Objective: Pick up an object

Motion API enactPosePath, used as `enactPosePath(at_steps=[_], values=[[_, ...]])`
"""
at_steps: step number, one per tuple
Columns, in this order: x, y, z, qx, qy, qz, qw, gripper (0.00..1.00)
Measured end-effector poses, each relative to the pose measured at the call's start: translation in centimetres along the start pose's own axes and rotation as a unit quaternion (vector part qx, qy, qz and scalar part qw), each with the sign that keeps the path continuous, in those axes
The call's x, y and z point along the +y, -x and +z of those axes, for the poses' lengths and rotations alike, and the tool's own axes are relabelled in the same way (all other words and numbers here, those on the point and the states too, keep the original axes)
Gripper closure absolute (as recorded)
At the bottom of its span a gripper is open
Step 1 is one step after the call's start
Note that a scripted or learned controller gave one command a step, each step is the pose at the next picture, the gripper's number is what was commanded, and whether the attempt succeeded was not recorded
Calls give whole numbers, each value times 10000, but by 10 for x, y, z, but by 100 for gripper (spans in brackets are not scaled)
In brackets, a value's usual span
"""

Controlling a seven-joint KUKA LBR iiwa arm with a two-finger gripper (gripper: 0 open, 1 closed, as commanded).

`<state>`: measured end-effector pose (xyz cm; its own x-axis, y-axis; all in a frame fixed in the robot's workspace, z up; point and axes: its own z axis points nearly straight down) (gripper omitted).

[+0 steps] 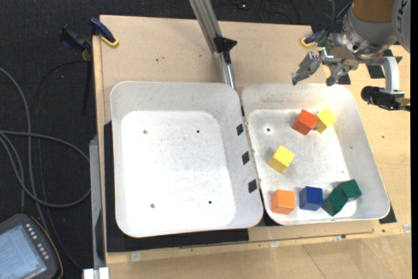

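The claw (pixel 320 70) hangs open and empty above the right bin's (pixel 366 140) far edge, where loose blocks (pixel 305 121) await picking.

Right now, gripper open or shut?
Open. The gripper hangs above the right bin's far rim with its two fingers spread apart and nothing between them; the blocks lie in the bin.

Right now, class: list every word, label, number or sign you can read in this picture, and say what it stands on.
None can be read.
The blocks in the right bin bear no markings.
The pendant screen at the lower left is too blurred to read.
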<state>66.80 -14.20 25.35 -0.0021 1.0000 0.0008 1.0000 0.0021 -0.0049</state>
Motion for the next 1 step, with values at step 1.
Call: enactPosePath(at_steps=[1], values=[[1,0,-3,-9,22,-8,10000,0]])
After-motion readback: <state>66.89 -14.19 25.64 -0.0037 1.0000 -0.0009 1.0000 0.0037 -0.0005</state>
